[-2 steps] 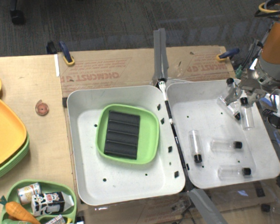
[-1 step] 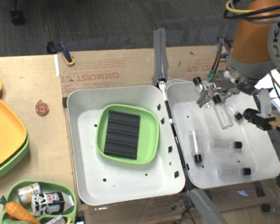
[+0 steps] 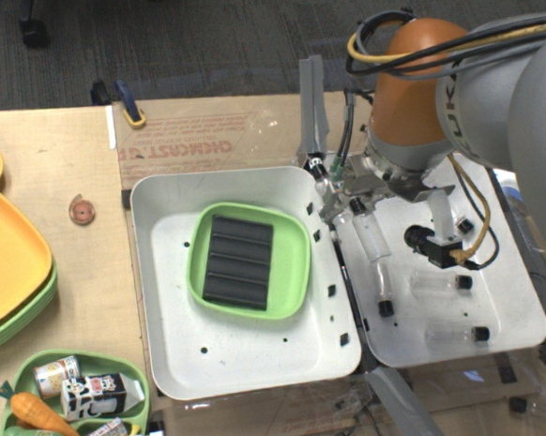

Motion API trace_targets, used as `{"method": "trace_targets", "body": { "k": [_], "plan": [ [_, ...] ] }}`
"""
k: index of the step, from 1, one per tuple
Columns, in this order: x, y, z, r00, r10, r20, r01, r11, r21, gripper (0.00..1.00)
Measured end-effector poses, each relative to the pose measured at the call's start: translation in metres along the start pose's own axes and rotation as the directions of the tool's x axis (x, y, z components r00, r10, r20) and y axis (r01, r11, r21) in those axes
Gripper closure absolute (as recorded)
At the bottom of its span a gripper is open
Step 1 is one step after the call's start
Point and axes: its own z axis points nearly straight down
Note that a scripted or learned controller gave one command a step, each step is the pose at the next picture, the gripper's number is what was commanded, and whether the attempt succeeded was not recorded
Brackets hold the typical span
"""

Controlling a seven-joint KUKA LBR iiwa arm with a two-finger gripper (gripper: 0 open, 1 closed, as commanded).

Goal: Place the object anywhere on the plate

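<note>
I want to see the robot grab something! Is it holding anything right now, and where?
Cannot tell: the gripper hangs over the right bin. The black ridged object already lies on the green plate.

Dark slab (image 3: 236,262) fills green plate (image 3: 296,274) ctr; rim bare, arm (image 3: 424,106) over right bin (image 3: 507,326)

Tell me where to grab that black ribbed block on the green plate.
Take the black ribbed block across its two long edges, coming straight down. It lies flat in the green plate, ridges running crosswise, so only its narrower width suits a two-finger gripper, probably.
</note>
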Motion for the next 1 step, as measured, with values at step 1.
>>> {"method": "trace_targets", "body": {
  "k": [1],
  "plan": [
    [-0.0003,0.0001,-0.0002,1.000,0.001,0.000,-0.001,1.000,-0.001,0.00]
  ]
}}
